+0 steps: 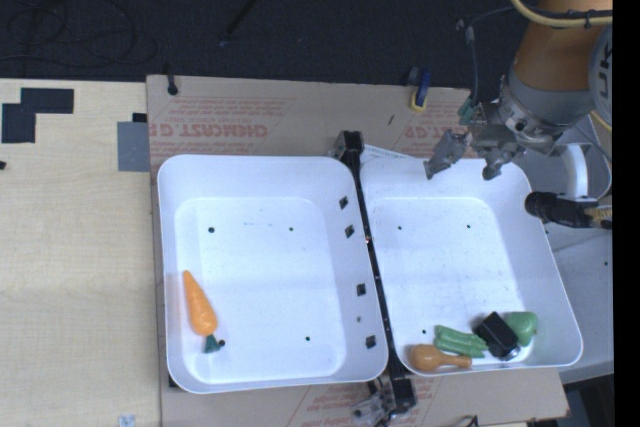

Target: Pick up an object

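— What is lying in my left bin [260, 177]?
— An orange carrot [198, 304], lying lengthwise by the left wall, its dark green stub pointing at the near rim.
— And my right bin [455, 185]?
— Four things are crowding its near right corner: an orange pear-shaped piece [436, 358], a green pod [459, 341], a black block [497, 334] leaning over a green lump [523, 323].

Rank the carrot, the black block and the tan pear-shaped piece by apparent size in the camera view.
1. carrot, the longest.
2. tan pear-shaped piece and black block: too alike to separate, and the block overlaps green items beside it.
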Available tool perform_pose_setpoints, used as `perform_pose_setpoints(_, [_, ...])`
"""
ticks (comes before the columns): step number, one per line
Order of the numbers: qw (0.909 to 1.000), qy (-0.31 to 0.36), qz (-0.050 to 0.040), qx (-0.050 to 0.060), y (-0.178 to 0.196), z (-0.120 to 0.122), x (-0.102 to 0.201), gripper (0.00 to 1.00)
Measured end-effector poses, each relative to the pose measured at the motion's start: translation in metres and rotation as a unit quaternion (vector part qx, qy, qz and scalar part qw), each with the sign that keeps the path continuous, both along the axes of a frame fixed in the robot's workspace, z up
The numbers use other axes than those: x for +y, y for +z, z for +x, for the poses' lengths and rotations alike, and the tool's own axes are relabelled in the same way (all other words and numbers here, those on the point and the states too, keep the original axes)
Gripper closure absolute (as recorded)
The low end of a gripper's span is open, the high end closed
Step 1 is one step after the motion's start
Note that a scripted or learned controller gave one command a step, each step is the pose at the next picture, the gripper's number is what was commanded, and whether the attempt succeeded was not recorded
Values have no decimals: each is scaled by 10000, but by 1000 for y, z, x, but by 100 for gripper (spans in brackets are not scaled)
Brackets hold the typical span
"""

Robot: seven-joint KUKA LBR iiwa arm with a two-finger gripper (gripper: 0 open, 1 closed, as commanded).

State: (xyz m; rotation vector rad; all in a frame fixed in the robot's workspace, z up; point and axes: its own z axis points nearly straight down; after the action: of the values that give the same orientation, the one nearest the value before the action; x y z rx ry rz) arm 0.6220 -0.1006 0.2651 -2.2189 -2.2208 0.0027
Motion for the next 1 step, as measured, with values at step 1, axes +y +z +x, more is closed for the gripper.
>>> perform_pose_setpoints(1, [10000,4,2,7,10,0,0,100])
